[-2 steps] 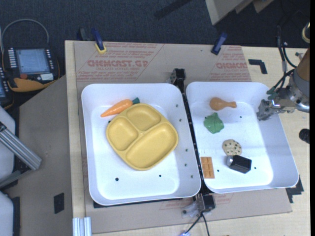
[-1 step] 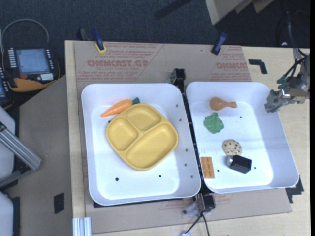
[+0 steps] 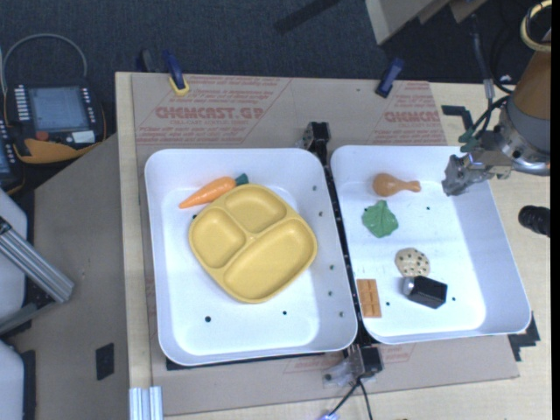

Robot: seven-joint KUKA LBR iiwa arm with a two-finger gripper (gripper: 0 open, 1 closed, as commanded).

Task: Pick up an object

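Likely the small, rigid toy drumstick is being approached by the gripper; its thin shank is best pinched; jaw state cannot be told.

Yellow tray; orange carrot; green leaf; speckled cookie.

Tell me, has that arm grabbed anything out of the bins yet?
Not yet, by the look of it. The gripper hangs over the upper right edge of the right bin, nothing visibly in it. The drumstick, green piece, cookie and black block lie loose. Lowering, gripping and lifting all remain.
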